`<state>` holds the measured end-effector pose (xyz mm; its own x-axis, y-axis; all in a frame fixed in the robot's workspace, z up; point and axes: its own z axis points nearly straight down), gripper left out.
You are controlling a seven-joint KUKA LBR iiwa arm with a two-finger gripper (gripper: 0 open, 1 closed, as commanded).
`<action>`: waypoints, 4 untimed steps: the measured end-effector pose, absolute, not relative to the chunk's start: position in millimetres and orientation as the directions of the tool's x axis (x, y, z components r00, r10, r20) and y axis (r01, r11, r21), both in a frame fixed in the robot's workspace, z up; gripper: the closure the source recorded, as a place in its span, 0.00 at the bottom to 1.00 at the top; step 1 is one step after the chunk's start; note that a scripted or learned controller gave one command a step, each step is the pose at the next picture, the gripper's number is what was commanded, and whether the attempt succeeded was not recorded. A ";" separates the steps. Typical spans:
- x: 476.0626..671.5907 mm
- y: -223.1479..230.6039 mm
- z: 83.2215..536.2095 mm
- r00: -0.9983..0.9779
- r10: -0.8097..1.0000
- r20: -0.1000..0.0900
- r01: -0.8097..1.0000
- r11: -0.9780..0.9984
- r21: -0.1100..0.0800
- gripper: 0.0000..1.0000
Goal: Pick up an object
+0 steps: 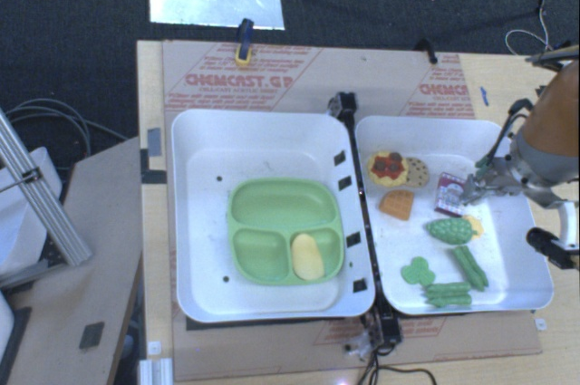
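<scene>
My gripper [473, 187] reaches in from the right over the right bin [507, 134]. It hovers at the right edge of a small purple packet [449, 193]. I cannot make out whether it touches the packet. Around it lie a red pizza toy [388, 167], a cookie [417, 170], an orange wedge [397, 205], a bumpy green vegetable [450, 231], a green leaf shape [418, 272], a green bean [469, 266] and a pea pod [449, 293].
The left bin [208, 148] holds a green divided plate [272, 206] with a yellow piece [308, 256] in its lower right section. A black divider [353, 184] runs between the bins. The arm's grey body [553, 148] covers the right bin's far edge.
</scene>
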<state>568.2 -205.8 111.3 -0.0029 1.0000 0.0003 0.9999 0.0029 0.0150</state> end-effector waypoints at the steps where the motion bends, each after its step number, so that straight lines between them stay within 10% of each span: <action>1: 568.1 -205.7 110.8 -0.003 1.000 0.001 1.000 0.003 0.015 0.00; 2: 585.0 -193.5 84.3 -0.006 1.000 0.000 1.000 0.006 0.003 0.00; 3: 584.9 -194.2 95.8 -0.006 1.000 0.000 1.000 0.006 0.005 1.00; 4: 530.4 -140.3 242.1 -0.008 1.000 0.000 1.000 0.008 0.012 1.00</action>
<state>530.4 -140.3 242.1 -0.0078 1.0000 -0.0002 0.9999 0.0078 0.0125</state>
